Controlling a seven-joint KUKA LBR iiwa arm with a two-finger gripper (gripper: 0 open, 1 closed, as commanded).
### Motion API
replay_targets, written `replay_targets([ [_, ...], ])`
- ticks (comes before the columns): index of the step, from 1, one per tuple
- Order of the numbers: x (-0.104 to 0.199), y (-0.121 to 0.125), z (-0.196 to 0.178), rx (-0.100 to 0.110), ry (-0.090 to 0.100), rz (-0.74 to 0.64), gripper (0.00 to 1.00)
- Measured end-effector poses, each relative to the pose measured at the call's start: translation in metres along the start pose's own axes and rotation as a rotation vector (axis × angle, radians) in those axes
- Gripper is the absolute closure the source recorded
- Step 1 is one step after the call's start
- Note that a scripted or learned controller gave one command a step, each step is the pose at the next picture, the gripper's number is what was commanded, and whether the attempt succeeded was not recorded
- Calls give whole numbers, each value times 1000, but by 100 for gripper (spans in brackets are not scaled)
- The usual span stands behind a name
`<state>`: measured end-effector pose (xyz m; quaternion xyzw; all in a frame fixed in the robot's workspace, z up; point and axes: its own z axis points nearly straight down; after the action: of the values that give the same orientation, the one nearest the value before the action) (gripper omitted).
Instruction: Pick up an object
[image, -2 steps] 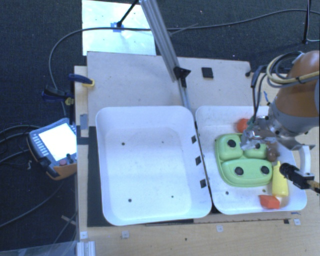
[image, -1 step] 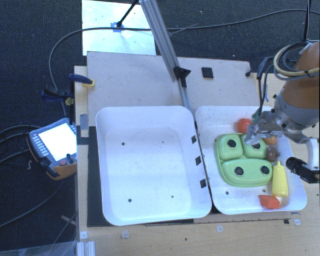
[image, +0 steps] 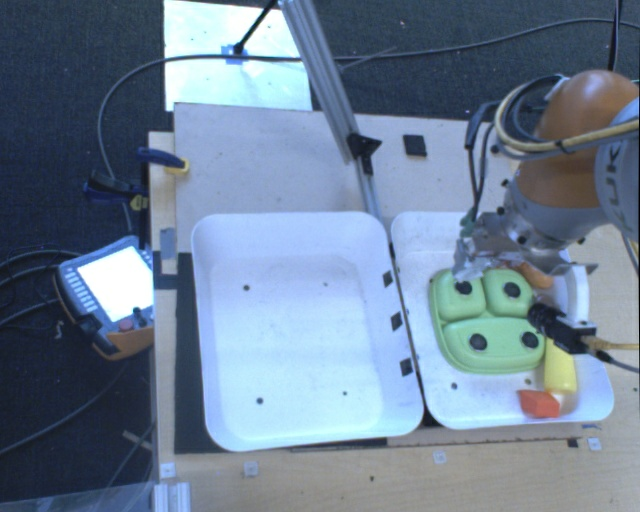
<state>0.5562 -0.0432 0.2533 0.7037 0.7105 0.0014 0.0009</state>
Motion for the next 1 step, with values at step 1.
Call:
replay_targets([
  [1,53,10,17,2,1,0,100],
])
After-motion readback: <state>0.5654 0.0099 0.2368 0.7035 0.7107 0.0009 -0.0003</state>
